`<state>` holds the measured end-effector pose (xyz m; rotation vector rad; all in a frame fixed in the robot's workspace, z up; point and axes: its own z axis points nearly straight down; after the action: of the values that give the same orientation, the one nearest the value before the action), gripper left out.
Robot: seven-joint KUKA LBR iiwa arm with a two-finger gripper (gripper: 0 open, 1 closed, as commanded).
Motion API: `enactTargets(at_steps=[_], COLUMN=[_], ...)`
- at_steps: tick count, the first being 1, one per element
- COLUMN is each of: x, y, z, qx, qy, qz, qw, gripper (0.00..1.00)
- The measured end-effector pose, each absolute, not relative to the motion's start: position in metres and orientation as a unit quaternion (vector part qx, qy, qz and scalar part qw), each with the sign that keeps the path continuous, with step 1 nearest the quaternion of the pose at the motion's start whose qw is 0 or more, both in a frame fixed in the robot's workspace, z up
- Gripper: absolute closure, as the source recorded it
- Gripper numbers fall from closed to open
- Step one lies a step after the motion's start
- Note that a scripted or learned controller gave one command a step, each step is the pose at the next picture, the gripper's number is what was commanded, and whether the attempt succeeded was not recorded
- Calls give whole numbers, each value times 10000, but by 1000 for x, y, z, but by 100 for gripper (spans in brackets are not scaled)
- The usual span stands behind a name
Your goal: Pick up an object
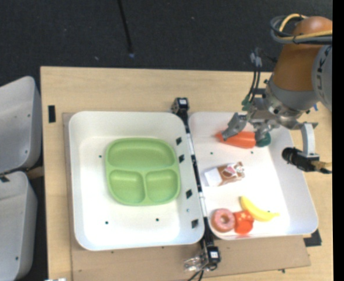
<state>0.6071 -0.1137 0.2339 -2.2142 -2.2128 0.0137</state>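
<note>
The arm point(298, 57) reaches in over the right bin point(289, 215) from the bench's right edge, its orange band above the wrist and the wrist bent downward toward the bin's far side. The gripper point(249, 129) hangs low over the far part of that bin, its fingers spread apart, one grey finger point(236, 123) to the left and the other toward a teal piece on the right. An orange carrot point(237, 138) lies on the bin floor just beneath and between them (whether the fingers actually touch it cannot be told from this slant), and it is not gripped. Near the bin's middle lies a small wrapped snack point(224, 173). At the near edge a pink doughnut point(222, 219) sits touching a red tomato point(243, 222), with a yellow banana point(257, 209) just beside them toward the right. The left bin point(84, 215) carries a green divided plate point(143, 170) at its centre, lying flat.
</note>
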Motion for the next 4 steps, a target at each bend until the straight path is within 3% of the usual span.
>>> enactTargets(at_steps=[1, 3, 4], x=[609, 598, 598], y=[-113, -112, -114], z=[240, 125, 97], qx=[-7067, -7076, -7084], qy=[-7076, -7066, -7058], qz=[4, 33, 22], qw=[12, 30, 18], gripper=[0, 0, 0])
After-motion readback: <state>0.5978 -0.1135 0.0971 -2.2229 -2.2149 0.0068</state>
